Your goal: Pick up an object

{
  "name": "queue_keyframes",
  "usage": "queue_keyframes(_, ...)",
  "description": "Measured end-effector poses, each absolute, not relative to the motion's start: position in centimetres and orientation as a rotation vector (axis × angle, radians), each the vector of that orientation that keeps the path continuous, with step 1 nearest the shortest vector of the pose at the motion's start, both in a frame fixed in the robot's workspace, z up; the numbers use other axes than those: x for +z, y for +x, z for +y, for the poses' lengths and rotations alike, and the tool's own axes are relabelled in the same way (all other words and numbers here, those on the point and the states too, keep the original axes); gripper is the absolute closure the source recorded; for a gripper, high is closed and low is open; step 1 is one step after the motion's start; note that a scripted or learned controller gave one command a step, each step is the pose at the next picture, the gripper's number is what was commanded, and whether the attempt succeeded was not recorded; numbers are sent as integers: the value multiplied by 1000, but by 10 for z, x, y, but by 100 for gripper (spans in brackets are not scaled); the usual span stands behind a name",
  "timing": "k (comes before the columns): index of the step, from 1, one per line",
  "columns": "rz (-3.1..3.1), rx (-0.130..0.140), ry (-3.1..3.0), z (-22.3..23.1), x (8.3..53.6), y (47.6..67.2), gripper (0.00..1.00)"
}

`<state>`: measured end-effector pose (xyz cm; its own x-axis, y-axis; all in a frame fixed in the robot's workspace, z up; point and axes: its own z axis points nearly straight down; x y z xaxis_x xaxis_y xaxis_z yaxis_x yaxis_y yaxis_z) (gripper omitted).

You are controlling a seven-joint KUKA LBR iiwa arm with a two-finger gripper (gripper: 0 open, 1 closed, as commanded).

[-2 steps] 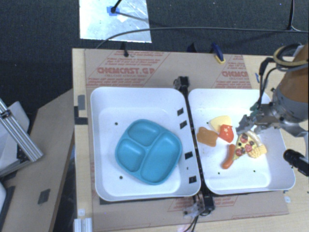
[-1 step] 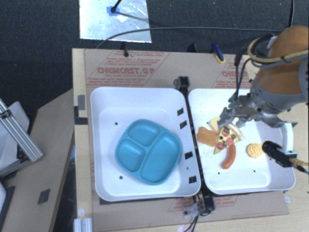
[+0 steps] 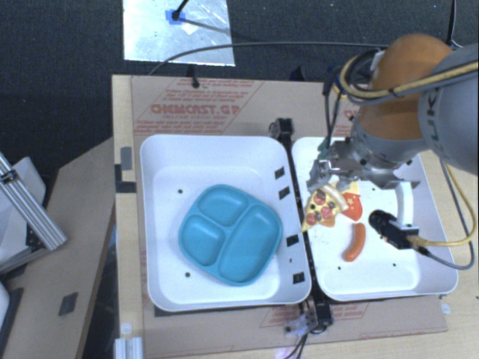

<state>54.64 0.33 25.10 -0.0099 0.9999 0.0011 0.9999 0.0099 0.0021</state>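
On the worktop (image 3: 187, 107) we see two white bins side by side: the left bin (image 3: 161, 163) holds a blue divided plate (image 3: 230, 233), and the right bin (image 3: 430, 268) holds a toy pizza slice (image 3: 323, 208), a red-and-yellow toy piece (image 3: 350, 203) just beside it, and a sausage (image 3: 355, 242) lying a little nearer the front. The arm (image 3: 408, 88) reaches in from the right and brings its end effector (image 3: 323, 172) low over the right bin, just above the pizza slice near the dividing wall. We cannot tell how far it is open, and we see nothing gripped in it.
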Motion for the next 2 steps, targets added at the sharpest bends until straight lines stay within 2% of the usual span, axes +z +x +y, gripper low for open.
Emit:
queue_keyframes(1,2231,5,2211,43,250,569,100)
queue_keyframes(2,2232,5,2209,103,243,592,100)
